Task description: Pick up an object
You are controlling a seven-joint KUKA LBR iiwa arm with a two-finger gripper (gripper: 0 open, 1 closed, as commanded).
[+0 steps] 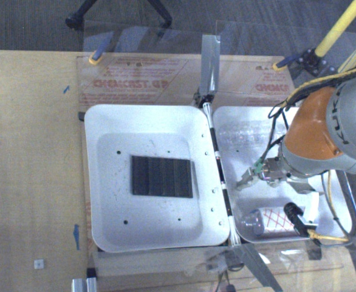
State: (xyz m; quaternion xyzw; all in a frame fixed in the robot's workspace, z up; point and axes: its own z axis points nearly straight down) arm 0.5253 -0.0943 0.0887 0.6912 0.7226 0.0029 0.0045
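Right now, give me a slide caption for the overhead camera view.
Grey, orange-banded arm's pincer hovers in the right white bin above a red-checked cylinder; dark rectangular slab lies in the left bin.

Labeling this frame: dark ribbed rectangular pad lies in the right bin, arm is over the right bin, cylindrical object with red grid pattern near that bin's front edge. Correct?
One thing is off. The dark ribbed pad lies in the left bin, not the right one; the camera view shows it flat near that bin's middle. The rest stands: the arm is over the right bin, and the cylindrical object with the red grid pattern lies near that bin's front edge.
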